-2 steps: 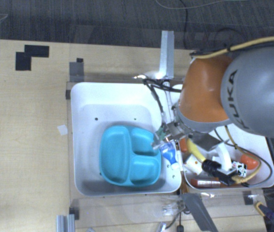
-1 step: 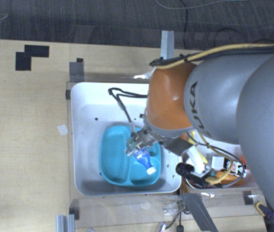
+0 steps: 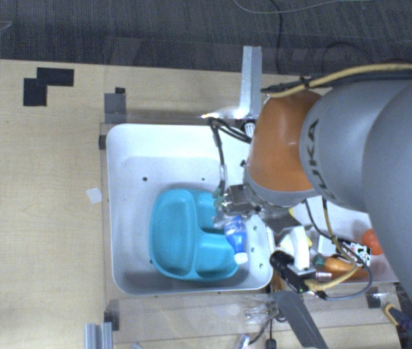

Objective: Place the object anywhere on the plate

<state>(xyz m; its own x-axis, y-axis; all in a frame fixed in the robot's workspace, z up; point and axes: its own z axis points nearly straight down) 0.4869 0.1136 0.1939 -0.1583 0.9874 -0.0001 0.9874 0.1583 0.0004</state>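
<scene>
We see the gripper [image 3: 228, 203] low in the left bin [image 3: 129, 195], at the right rim of the blue plate [image 3: 180, 235]. Clenched or released: can't tell. Bottle [image 3: 236, 236] w/ blue label lies just below it, btw plate & bin wall, touching the rim.

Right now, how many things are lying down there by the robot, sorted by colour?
Turquoise: 1, the divided plate
Blue: 1, a small blue bottle-like item at the plate's right edge
Orange: 2, an orange item and an orange-tan item
Total: 4 that I can make out; the arm may hide more.
</scene>
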